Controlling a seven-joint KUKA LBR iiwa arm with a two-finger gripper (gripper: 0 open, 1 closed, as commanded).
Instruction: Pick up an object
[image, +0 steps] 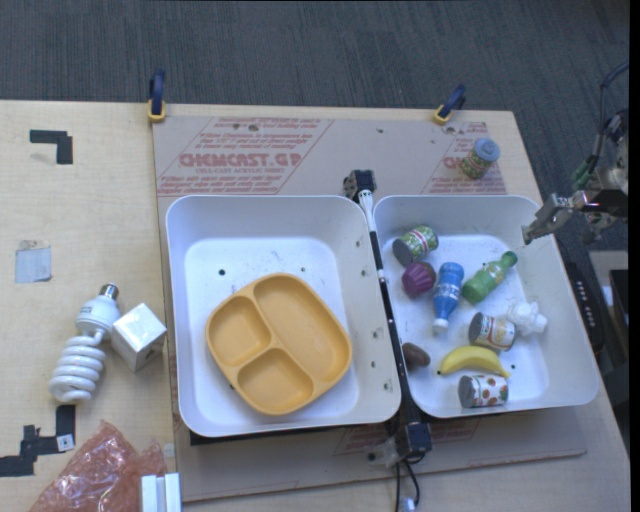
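Gripper (537, 228) at right bin's (570, 392) top-right rim, can't tell its state; banana (472, 359) near bin's bottom edge.

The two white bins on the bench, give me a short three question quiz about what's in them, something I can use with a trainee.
1. True or false: the yellow divided plate lies in the left bin.
2. Multiple choice: which item lies right beside the banana in the right bin? A) a spiral light bulb B) a small printed can C) a white cube
3. Fill in: the bottle with the blue cap and label lies just left of a ______ bottle.

Key
1. True.
2. B, the small printed can lies just below the banana; the spiral light bulb and white cube sit on the bench left of the bins.
3. Green, the green bottle.
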